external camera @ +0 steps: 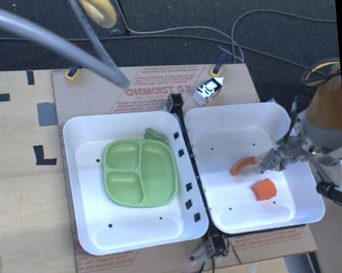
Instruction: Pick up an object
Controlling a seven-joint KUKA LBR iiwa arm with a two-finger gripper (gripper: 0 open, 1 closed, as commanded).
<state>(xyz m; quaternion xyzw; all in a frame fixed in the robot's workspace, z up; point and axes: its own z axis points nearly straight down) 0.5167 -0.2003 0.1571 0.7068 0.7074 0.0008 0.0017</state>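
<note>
Gripper [267, 161] low in right bin [240, 116], fingertips touching orange sausage [242, 166] at nine o'clock — grasp unclear; orange block [263, 189] at six — open floor leftward.

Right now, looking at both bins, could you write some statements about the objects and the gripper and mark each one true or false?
1. The green divided plate lies in the left bin. True.
2. The orange block is in the same bin as the plate. False: it sits in the right bin.
3. The gripper is over the right bin, close to the curved orange object. True.
4. The orange block is lifted between the gripper's fingers. False: it rests on the bin floor, apart from the gripper.
5. The plate has three compartments. True.
</note>
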